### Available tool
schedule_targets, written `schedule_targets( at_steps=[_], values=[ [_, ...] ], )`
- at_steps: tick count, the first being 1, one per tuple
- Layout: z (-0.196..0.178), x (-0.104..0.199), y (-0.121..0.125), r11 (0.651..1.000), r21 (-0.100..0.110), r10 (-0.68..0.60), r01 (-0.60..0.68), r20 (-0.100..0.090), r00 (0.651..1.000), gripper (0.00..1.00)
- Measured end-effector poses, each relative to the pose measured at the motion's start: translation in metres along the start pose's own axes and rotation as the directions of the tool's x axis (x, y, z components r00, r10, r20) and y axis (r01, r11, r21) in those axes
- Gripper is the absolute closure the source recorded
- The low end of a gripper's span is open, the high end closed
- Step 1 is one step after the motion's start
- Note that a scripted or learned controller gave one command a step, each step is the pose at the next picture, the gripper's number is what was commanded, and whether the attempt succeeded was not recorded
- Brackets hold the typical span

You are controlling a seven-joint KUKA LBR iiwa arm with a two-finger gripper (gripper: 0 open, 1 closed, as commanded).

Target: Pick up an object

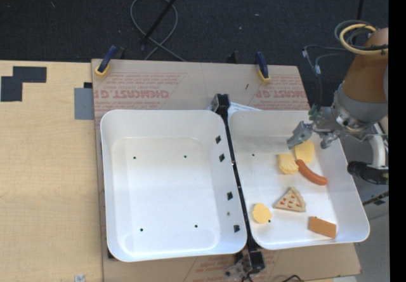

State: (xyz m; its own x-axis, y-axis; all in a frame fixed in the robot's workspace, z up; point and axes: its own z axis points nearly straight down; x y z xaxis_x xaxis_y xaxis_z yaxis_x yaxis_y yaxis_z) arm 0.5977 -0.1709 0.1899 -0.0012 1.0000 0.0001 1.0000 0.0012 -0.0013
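An orange block lies nearest, in the right bin. From the left: a yellow disc, a pizza slice, 2 yellow chunks, a sausage. The gripper, fingers spread apart, sits just above the chunks, holding nothing.

Arm with orange band above the grey wrist, entering from the right and angled down to the left. End effector at its lower end, two grey fingers spread apart, nothing held between them.
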Motion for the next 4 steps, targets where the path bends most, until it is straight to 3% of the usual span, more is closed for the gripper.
schedule_targets(
  at_steps=[1, 2, 3, 4],
  values=[
    [0.095, 0.006, -0.034, 1.000, 0.006, 0.000, 0.000, -0.002, 1.000, 0.00],
    [0.083, 0.006, -0.032, 1.000, 0.002, 0.000, 0.000, -0.001, 1.000, 1.00],
    [0.083, 0.006, -0.032, 1.000, 0.002, 0.001, -0.001, -0.001, 1.000, 0.00],
    [0.101, -0.008, 0.033, 1.000, -0.003, -0.001, 0.001, 0.001, 1.000, 0.00]
  ],
)
